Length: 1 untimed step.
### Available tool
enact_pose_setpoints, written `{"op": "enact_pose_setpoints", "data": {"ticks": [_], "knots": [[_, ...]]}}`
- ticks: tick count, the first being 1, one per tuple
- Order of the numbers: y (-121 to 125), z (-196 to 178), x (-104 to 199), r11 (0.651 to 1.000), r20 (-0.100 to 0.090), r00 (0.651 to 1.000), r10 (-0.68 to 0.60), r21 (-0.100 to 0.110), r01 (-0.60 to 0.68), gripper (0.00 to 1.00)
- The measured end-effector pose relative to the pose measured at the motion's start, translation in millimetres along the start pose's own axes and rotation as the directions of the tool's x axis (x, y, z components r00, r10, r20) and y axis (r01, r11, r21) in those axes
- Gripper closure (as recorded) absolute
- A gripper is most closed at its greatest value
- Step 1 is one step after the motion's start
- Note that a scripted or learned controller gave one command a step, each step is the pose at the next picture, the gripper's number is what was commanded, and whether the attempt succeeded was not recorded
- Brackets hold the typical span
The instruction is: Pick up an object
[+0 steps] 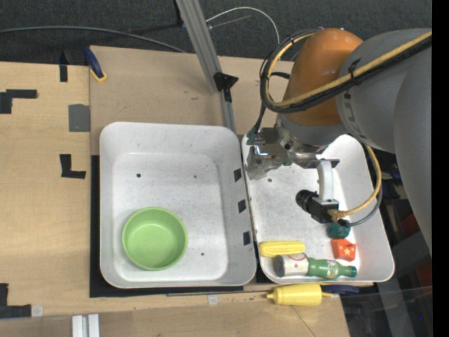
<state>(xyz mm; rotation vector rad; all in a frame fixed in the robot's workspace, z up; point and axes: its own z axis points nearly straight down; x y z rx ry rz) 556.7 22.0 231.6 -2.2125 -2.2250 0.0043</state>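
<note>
My gripper (pixel 258 166) hangs low over the back left corner of the right bin (pixel 365 188), close to the wall shared with the left bin. Nothing shows beneath it or in it. Along the right bin's front lie a yellow corn cob (pixel 282 248), a green bottle (pixel 319 267) on its side with a white label, and a small orange block (pixel 343 249). A yellow squeeze bottle (pixel 297 295) lies just past the bin's front rim. All of these are well in front of the gripper.
A green bowl (pixel 154 238) sits in the front left of the left bin (pixel 168 153). A grey metal post (pixel 203 37) slants up behind the bins. The arm's bulk covers the right bin's back right part.
</note>
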Motion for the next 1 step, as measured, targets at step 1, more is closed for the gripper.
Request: {"op": "enact_pose_setpoints", "data": {"ticks": [1], "knots": [[-8.7, -3.6, 62.3, 1.0, -0.001, 1.0, -0.003, -0.001, 0.003, 1.0]]}}
